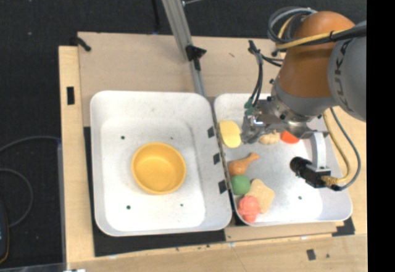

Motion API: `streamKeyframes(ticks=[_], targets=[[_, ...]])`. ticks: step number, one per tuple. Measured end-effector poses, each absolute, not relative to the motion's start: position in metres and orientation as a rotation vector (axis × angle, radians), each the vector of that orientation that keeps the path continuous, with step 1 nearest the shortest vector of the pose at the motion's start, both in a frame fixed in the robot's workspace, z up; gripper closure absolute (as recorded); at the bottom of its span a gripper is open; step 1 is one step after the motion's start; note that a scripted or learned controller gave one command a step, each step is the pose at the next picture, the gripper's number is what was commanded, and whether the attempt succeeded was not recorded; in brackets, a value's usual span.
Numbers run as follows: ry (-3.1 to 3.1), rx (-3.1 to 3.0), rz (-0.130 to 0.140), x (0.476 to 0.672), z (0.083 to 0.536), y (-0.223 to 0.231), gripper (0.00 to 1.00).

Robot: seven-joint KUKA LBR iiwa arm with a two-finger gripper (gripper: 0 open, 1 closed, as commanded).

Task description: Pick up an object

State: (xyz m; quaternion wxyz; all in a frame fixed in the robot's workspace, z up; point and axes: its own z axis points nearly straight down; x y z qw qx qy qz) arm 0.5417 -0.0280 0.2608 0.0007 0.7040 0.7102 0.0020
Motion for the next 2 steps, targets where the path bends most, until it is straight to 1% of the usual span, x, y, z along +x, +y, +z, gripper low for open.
streamKeyframes(ticks=[1,2], targets=[[2.230,2.214,0.000,0.542,0.246,0.027,1.00],[2.231,2.212,0.004,0.538,0.248,0.073,1.00]])
